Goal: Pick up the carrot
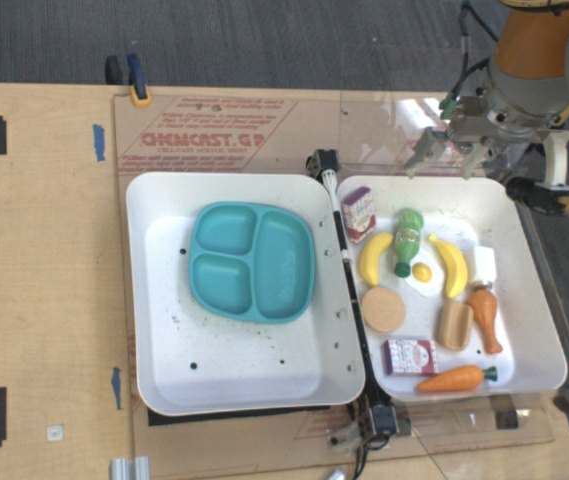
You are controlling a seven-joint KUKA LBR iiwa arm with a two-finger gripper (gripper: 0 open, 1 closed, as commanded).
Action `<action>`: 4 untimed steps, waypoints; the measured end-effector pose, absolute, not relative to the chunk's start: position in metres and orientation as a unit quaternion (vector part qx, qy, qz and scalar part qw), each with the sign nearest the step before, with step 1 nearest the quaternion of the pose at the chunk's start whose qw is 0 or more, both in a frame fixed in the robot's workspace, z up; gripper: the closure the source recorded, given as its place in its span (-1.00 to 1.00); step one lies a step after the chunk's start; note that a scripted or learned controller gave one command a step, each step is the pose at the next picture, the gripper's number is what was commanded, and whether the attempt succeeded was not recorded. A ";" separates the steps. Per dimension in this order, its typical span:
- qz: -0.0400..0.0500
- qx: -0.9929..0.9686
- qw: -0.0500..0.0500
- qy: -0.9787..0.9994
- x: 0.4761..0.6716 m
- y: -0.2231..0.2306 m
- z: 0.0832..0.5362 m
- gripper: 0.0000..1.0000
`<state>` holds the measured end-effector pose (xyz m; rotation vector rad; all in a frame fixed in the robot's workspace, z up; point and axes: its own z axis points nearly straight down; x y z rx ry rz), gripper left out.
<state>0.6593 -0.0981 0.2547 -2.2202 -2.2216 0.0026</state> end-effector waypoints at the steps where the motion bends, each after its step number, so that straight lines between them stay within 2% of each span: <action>1: -0.001 -0.727 -0.008 -0.687 0.609 -0.178 0.354 -1.00; 2: 0.000 -0.780 -0.003 -0.626 0.668 -0.204 0.376 -1.00; 3: -0.002 -0.711 -0.009 -0.703 0.666 -0.214 0.545 -1.00; 4: 0.002 -0.529 0.004 -0.848 0.666 -0.170 0.252 -1.00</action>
